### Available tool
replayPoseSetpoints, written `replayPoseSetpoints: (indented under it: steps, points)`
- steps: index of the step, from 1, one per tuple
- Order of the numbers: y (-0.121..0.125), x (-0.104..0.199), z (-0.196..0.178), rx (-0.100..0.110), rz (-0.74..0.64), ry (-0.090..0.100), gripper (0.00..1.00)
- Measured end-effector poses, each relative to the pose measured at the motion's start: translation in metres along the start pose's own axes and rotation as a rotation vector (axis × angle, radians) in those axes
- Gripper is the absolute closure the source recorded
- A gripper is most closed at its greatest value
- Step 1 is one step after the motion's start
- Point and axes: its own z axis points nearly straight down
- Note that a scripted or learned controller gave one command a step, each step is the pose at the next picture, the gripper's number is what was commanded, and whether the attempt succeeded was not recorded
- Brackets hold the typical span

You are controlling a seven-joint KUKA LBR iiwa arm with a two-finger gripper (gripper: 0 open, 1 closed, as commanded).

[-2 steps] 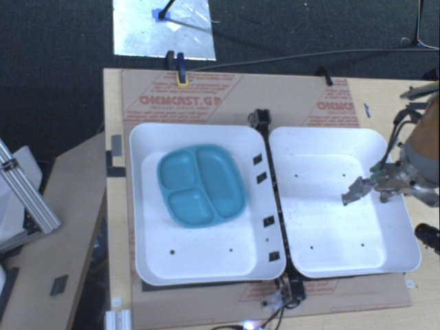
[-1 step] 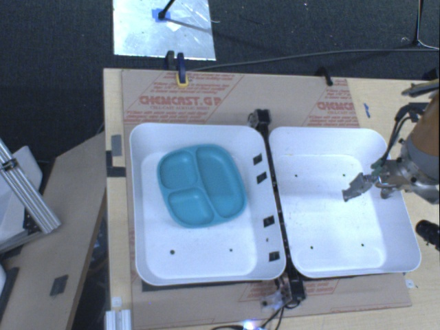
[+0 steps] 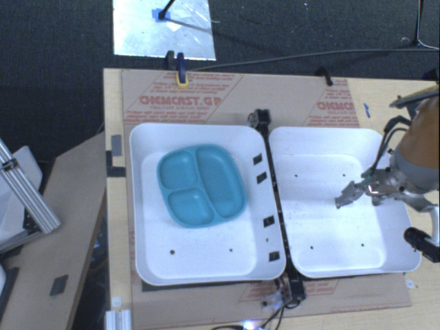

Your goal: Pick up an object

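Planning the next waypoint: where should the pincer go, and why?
Probably across the divider toward the left bin. The blue plate, with three sections, lies there, while the pincer hangs over the right bin, well apart from the plate.

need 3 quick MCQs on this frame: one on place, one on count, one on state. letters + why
1. The light blue plastic divided plate lies in:
A. the left white bin
B. the right white bin
C. the bench beside the bins

2. The plate has how many compartments?
A. two
B. three
C. five

3. The pincer is:
A. over the right bin
B. over the left bin
C. gripping the plate

Key: 1 A, the plate sits inside the left bin's walls. 2 B, ridges split it into three. 3 A, it hangs above the right bin's floor, apart from the plate.
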Motion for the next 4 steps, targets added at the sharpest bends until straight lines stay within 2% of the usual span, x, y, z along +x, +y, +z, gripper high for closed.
replayPoseSetpoints:
  steps: [1,2,3,4]
  points:
    - [0.004,0.009,0.057,0.001,0.000,0.001,0.00]
    - [0.004,0.010,0.086,-0.001,0.001,0.000,0.00]
    - [0.005,0.010,0.074,-0.006,0.000,-0.001,1.00]
    - [0.009,0.011,0.030,-0.009,-0.003,-0.002,1.00]
